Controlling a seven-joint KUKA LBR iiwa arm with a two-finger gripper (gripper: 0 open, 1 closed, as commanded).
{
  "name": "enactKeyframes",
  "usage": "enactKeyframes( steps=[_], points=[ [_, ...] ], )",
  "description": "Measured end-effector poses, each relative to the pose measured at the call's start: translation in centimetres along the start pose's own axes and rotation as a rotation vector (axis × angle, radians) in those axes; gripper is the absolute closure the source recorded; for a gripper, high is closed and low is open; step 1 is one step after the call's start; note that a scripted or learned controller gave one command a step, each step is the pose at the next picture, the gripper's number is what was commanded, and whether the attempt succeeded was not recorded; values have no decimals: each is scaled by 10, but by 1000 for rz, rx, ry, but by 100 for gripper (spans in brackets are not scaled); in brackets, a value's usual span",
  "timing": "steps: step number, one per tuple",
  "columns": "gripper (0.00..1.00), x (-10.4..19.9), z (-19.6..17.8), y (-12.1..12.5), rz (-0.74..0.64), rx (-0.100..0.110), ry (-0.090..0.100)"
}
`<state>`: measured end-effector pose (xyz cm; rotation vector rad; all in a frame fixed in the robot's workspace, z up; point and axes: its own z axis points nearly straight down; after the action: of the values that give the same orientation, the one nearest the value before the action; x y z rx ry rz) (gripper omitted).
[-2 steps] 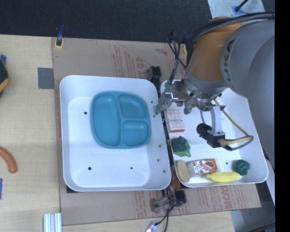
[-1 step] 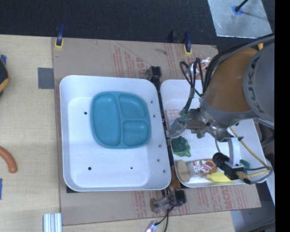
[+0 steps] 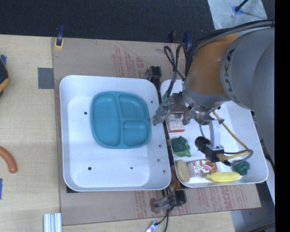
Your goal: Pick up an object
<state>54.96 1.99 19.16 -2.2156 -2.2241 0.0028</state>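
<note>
Hovering right of centre over the right bin [image 3: 259, 144] – gripper [image 3: 176, 111], jaw state impossible to tell; below it green toy [image 3: 181, 146], banana [image 3: 224, 177]; blue divided plate [image 3: 120, 119] centre-left.

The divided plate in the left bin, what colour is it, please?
Teal blue plate, clearest in the camera view.

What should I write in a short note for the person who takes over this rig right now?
Claw: low over the near-left part of the right bin, whether open or shut cannot be told; nothing seen held.
Right bin: green toy, yellow banana, small printed packet, round tan piece, dark green piece.
Left bin: blue divided plate.
On the bench outside the bins: sausage.
Done: no pick yet.
Left: grasp one object and lift it.
</note>
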Motion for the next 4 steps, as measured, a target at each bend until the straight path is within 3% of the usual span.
enactKeyframes(
  steps=[1, 2, 3, 4],
  points=[
    [0, -61, 0, -35, 1, 1, -1],
    [0, 4, 0, 45, 0, 0, 0],
    [0, -46, 0, 5, 1, 1, -1],
    [100, -47, -10, 5, -3, 4, -1]
  ],
)
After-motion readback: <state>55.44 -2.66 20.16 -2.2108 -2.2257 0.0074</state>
